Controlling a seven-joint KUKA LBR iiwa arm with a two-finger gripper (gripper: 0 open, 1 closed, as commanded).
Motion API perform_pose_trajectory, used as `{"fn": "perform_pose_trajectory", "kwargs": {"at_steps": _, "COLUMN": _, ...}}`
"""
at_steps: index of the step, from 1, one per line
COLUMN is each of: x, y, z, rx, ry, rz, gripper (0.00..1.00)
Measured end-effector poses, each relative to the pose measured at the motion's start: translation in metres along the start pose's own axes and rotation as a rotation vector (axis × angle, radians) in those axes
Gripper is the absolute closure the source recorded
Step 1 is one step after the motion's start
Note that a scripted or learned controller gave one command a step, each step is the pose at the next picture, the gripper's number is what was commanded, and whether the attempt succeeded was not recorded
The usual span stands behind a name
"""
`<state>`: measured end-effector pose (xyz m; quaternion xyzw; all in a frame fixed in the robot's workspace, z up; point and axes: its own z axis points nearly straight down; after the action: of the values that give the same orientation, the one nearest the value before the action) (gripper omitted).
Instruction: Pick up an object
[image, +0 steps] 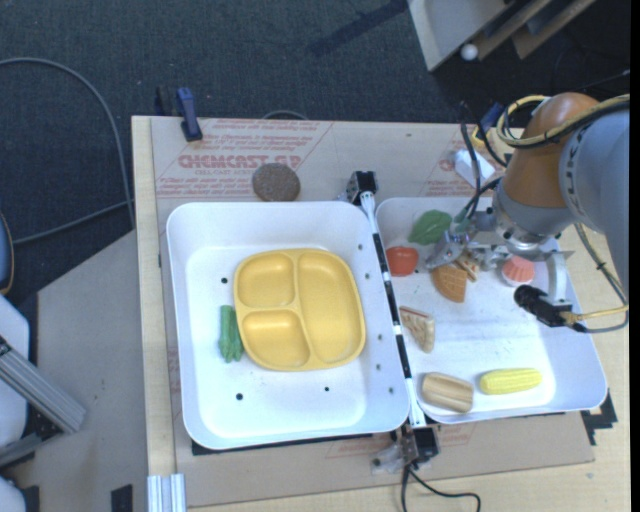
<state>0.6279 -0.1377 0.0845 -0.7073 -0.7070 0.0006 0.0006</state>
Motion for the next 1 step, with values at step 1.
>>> {"fn": "perform_pose_trajectory", "kwargs": {"at_steps": 1, "x": 0.0259, "y": -0.0568, "z": 0.0003, "rx": 0.0, "ry": 0.001, "rz": 0.001, "gripper": 0.0}}
